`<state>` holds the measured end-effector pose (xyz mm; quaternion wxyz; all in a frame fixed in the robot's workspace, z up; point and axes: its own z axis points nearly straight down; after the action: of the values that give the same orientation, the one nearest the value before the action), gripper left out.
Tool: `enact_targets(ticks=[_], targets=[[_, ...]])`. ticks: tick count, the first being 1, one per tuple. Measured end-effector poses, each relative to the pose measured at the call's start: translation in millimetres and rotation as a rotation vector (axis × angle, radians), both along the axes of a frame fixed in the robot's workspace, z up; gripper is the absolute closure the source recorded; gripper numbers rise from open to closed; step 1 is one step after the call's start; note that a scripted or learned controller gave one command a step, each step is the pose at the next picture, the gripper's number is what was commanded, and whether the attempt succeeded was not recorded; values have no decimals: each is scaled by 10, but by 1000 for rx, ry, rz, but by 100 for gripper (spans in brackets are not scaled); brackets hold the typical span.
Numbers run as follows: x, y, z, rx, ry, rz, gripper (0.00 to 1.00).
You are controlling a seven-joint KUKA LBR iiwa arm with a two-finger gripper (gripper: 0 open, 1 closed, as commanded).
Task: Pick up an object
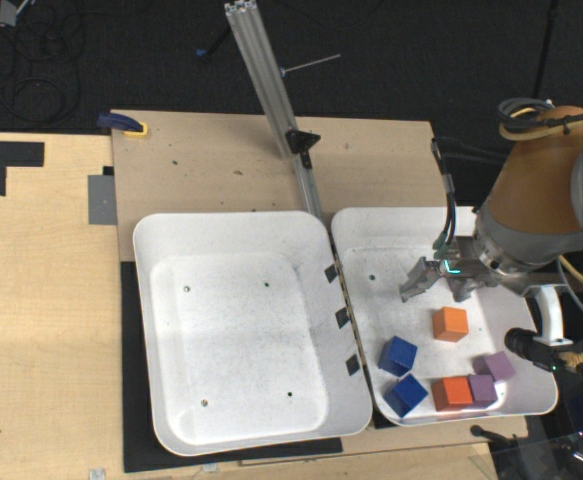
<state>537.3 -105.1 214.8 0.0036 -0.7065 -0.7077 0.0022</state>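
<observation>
White is the colour of both bins on your counter (211, 163). Look first at the left bin (161, 258); you can see its bare speckled floor. A grey metal rail (271, 88) leans up from the place where the two bins meet, at the far side.

Now look at the right bin (371, 233). All the blocks sit in its near half. Two blue blocks (399, 355) come first, one just behind the other (407, 395), close to the bin's left wall. Right of them, an orange block (456, 392) lies by the near rim, touching a purple block (482, 389). Another purple block (495, 367) sits just behind that one. A second orange block (450, 323) sits alone, farther back.

Your hand (439, 280) is just beyond that lone orange block, low over the bin floor. Its fingers are spread apart and nothing is between them. The grey arm (536, 203) with its orange band comes in from the right.
</observation>
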Motion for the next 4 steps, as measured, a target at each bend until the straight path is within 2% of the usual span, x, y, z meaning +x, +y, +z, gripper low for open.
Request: enact_targets(ticks=[1,2,3,4], targets=[[7,-16,21,-1,-5,-6,0],[-8,-36,-624,0,2,-3,0],[69,-18,-1211,0,0,-5,0],[71,-31,-1218,-1,-5,-11,0]])
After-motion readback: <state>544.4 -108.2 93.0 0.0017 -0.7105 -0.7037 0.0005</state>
